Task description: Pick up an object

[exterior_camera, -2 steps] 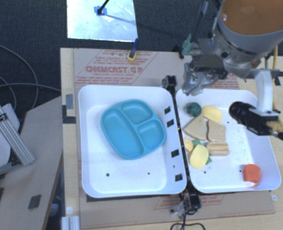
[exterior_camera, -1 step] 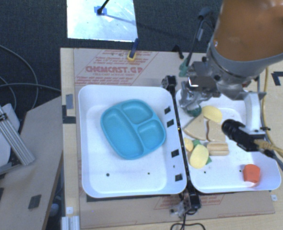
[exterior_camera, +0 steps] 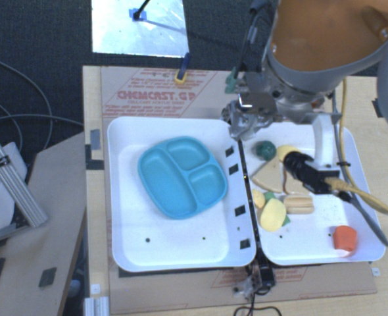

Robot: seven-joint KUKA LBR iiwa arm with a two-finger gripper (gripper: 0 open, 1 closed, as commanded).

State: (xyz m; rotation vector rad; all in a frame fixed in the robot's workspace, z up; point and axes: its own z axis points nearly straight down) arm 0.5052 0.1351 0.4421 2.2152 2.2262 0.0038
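The right bin [exterior_camera: 312, 252] holds several small things: a dark green ball [exterior_camera: 266, 150], a yellow piece [exterior_camera: 287, 153] beside it, a yellow pear-like fruit [exterior_camera: 273, 214], a beige roll [exterior_camera: 299, 205] and an orange block [exterior_camera: 344, 237]. A wooden spoon [exterior_camera: 363, 195] lies along the bin's right side. My gripper [exterior_camera: 244, 122] hangs over the far end of the divider between the bins, just left of the green ball. Nothing shows between its metal parts.
A blue divided plate [exterior_camera: 182, 176] lies in the left bin [exterior_camera: 125, 242]. A small yellow piece [exterior_camera: 258, 198] sits by the divider. The bulky arm with its orange band [exterior_camera: 332, 18] covers the far right corner. A shiny sheet [exterior_camera: 139, 17] lies beyond the bins.
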